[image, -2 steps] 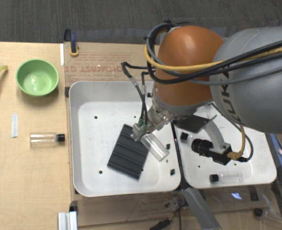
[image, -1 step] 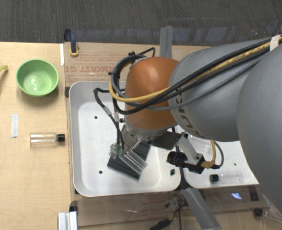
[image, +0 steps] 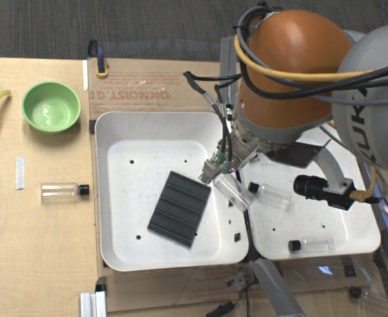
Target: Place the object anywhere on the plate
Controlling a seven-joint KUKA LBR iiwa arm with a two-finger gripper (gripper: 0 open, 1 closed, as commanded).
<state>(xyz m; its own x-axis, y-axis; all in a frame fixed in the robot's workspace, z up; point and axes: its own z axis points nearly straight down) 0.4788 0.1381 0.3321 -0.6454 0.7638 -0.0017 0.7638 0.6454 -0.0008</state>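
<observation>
Gripper [image: 215,167] sits low over the right side of the left bin [image: 115,197], close to the wall shared with the right bin [image: 352,243]. Cannot tell from this angle what state the gripper is in; the wrist hides it.

Object: a clear plastic bottle [image: 232,191] with a dark cap lies tilted across the shared wall, just below-right of the gripper. It looks touching or nearly touching the gripper tip, but nothing shows it being held.

Plate: the dark ribbed rectangular plate [image: 179,208] lies flat at a slant in the left bin, just left of the bottle.

Judgement on the step: secure the bottle across its narrow body, lift clear of the shared wall, then shift a short way left and set it mid-plate, long axis along the ribs so it does not roll.

Edges/room: the shared wall is the main snag. Open floor lies left of and above the plate. 2 more clear bottles [image: 311,245] are in the right bin, well apart from the path. A green bowl [image: 51,107] stands on the table [image: 35,243], far left.
</observation>
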